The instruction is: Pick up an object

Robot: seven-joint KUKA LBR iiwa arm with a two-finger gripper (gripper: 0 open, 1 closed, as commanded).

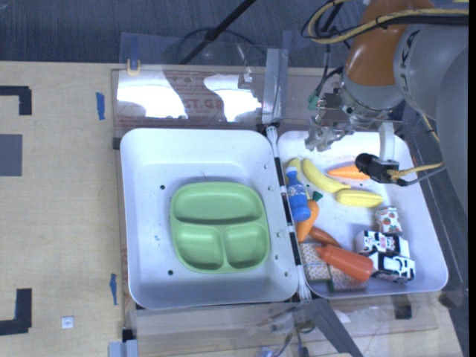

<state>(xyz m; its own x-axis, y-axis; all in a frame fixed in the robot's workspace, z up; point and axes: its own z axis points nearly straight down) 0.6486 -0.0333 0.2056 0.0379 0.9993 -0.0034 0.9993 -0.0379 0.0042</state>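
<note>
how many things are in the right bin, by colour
yellow: 2, bananas
orange: 4, carrots
blue: 1, bottle
black and white: 1, toy cow
pale: 1, small cup
total: 9

Finding no readable text: print on the black-and-white cartons (387,253), well below the gripper (325,139), blurring out.
</note>
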